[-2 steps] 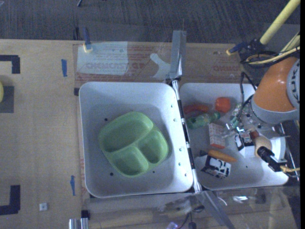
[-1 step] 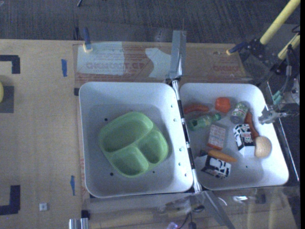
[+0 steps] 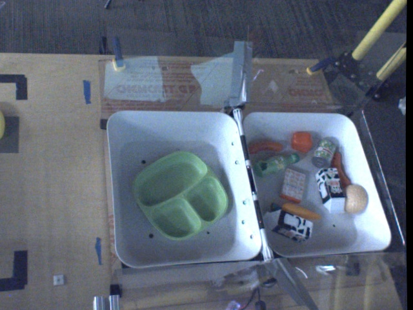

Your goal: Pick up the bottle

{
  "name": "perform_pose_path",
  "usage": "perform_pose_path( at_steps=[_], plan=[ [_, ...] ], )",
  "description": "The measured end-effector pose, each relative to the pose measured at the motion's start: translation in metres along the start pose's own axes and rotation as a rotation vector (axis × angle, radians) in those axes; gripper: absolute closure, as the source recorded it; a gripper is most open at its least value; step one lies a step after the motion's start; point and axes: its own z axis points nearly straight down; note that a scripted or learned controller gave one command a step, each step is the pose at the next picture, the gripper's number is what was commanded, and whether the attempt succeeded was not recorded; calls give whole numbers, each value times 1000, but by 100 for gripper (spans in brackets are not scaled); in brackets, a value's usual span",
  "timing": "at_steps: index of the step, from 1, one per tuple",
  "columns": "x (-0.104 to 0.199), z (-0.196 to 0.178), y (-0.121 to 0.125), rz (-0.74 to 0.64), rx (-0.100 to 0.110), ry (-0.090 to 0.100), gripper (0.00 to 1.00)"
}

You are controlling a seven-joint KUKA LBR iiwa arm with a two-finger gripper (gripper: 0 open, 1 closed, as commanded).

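Note:
A small green bottle (image 3: 275, 165) lies on its side in the right bin (image 3: 374, 237), near that bin's left wall, its cap end pointing right. An orange-red sausage shape (image 3: 264, 146) lies just behind it, and a small printed box (image 3: 293, 184) sits just in front of it to the right. The bottle itself is in full view.
The right bin also holds an orange piece (image 3: 301, 141), a can (image 3: 324, 152), two cow-patterned cartons (image 3: 330, 187) (image 3: 292, 225), a carrot (image 3: 300, 210), a red stick (image 3: 341, 168) and a tan round thing (image 3: 355, 199). A green divided plate (image 3: 182, 194) lies in the left bin (image 3: 122, 141).

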Motion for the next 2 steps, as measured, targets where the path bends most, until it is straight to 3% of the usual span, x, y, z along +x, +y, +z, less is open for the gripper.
perform_pose_path(
  at_steps=[1,2],
  plan=[
    [1,142,-26,249,4,0,100],
    [87,156,-98,560,9,-1,100]
  ],
)
